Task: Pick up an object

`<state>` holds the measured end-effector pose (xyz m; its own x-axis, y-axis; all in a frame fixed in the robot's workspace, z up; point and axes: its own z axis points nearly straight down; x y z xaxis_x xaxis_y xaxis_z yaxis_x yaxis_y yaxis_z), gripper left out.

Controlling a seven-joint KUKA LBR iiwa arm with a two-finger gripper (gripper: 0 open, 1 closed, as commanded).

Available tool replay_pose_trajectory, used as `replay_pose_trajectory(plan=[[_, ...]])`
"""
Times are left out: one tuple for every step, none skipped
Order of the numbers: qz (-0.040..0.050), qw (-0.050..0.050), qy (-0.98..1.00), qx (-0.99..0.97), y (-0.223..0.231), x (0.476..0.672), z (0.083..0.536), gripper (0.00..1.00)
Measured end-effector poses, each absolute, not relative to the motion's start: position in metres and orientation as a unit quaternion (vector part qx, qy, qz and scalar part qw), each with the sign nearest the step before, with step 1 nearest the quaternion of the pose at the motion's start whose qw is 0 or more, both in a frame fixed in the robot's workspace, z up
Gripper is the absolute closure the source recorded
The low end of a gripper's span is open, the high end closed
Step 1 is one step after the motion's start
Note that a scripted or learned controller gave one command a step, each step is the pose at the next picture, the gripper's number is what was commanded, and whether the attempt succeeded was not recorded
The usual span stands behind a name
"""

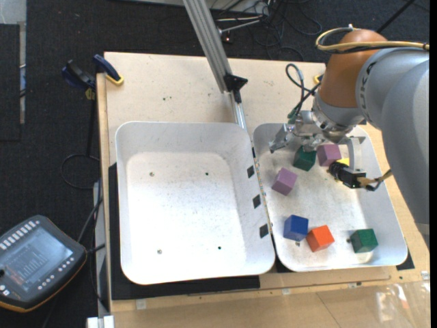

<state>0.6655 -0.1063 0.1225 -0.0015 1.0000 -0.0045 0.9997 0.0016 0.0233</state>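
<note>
Handheld pendant [31,262]: nearest item; off the bench [177,87], far to the view's left of the orange cube.
Orange cube [320,238]: my landmark; it lies on the floor of the cube bin [341,207], close to the near rim.
Blue cube [295,227]: just beside the orange cube on the view's left, a shade farther back; I cannot tell whether they touch.
Green cube [364,240]: near the orange cube on the view's right, apart from it, along the same near rim.
Second bin [177,203]: white and shallow, to the view's left of the orange cube, side by side with the cube bin.
Light purple cube [285,181]: beyond the orange cube and a little to the view's left, alone on the mid floor.
Dark green cube [304,158]: farther beyond the orange cube, right at the tip of my gripper [300,141].
Mauve cube [329,153]: just beside the dark green cube, almost straight beyond the orange cube.
My jaws: I cannot tell whether they stand wide or narrow, nor whether any cube sits between them.
My arm [389,80]: grey with an orange band, entering from the view's right, beyond the orange cube.
Metal bar [212,39]: slants in from the far edge, well beyond the orange cube, toward the view's left.
Blue clamp [92,74]: at the bench's far corner, farthest from the orange cube.
</note>
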Motion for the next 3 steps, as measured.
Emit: replay_pose_trajectory(plan=[[0.0067, 0.011, 0.708, 0.706, -0.107, 0.666, 0.131, 1.0], [0.0024, 0.003, 0.708, 0.706, -0.105, 0.669, 0.196, 1.0], [0.0025, 0.003, 0.708, 0.706, -0.099, 0.662, 0.251, 1.0]])
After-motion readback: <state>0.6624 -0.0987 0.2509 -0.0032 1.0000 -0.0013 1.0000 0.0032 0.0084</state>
